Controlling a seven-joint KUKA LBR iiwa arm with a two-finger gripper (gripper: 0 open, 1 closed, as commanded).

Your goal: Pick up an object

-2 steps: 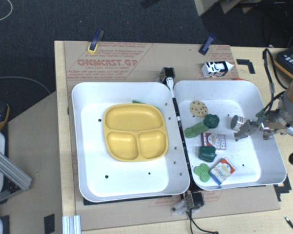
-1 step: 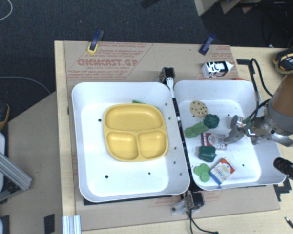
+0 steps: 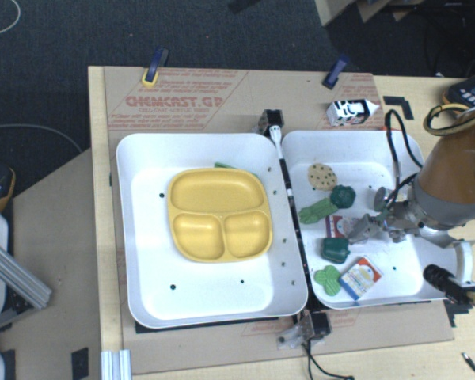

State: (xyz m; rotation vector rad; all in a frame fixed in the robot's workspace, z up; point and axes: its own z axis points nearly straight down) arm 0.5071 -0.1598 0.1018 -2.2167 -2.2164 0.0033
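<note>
The grey arm with its orange band (image 3: 451, 165) enters from 3 o'clock and reaches into the right white bin (image 3: 396, 150). Its two-finger gripper (image 3: 356, 228) sits low near the bin's centre, beside a red-and-white flat packet (image 3: 333, 226). Whether the claw is apart, together or clamped on anything cannot be told; the tips are blurred against the clutter.

Contents of the right bin: a round tan cookie with dark spots (image 3: 322, 176) at 11 o'clock; a dark green rounded toy (image 3: 343, 196) just below it; a light green elongated toy (image 3: 316, 210) toward 9 o'clock; a dark green block (image 3: 335, 249) just below the gripper; a light green leafy piece (image 3: 328, 278) at 7 o'clock; a small white carton with red and blue print (image 3: 359, 278) beside it at 6 o'clock.

The left white bin (image 3: 142, 291) holds a yellow three-compartment plastic tray (image 3: 219, 213), lying flat at centre.
</note>
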